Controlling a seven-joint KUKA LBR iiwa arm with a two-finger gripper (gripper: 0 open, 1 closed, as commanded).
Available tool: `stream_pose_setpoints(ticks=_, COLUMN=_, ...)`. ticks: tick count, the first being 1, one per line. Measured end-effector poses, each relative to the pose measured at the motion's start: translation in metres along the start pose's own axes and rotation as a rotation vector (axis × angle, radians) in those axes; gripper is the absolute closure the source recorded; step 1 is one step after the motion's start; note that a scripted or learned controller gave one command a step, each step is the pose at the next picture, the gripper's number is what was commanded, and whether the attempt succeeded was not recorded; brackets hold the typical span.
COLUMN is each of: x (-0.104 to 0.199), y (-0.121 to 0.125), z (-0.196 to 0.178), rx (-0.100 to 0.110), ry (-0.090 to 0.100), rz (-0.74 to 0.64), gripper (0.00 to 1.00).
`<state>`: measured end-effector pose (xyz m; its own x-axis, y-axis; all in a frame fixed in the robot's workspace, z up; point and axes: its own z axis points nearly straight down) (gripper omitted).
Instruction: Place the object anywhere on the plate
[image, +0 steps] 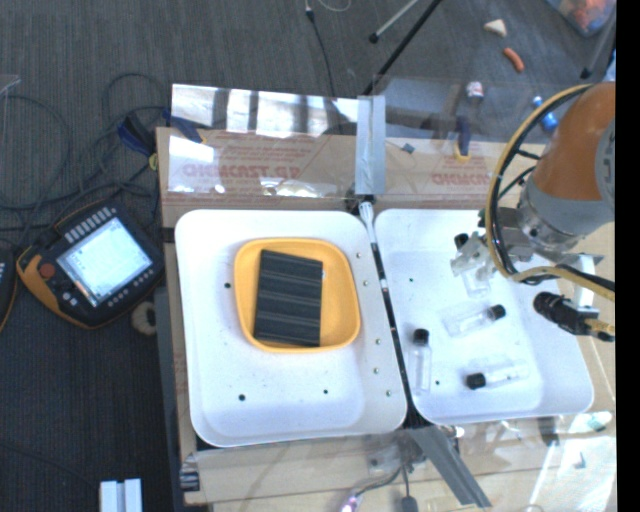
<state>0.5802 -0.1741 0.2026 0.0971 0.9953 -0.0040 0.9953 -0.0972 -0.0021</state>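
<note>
The bench bears two white bins — left bin and right bin — touching side by side.

The arm comes in from the right as a fat rounded body, orange on its upper band and smooth grey below. Black and yellow cables loop around it (a thick bundle, curving down the left side of the wrist). Below the grey housing sit paler metal parts, and the tool ends in clear, glassy-looking pieces with a small black fitting.
</note>
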Motion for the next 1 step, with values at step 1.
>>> stream_pose_setpoints(ticks=1, x=-0.0001, y=0.0001, z=-0.0002, rx=0.000, ry=0.000, rz=0.000, gripper=0.00)
